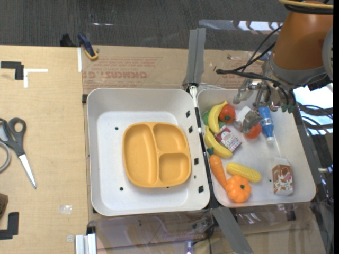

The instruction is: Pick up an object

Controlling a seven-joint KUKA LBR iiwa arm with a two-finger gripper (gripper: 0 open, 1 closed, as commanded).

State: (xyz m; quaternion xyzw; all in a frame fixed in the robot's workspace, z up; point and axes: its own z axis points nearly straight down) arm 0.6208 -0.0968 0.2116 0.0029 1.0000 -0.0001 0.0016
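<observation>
The right bin holds several toy foods: two bananas, a red pepper, a snack packet, a carrot, a corn cob, an orange pumpkin, a small carton, a blue bottle and a red round piece. My gripper hangs low over the bin's back middle. It is right beside the red round piece and the blue bottle. The wrist hides its tip, and I see nothing held.
The left bin holds a yellow divided plate. Scissors lie on the wooden bench at the far left. A blue and yellow clamp sits behind the bins. Cables trail from the arm at the right.
</observation>
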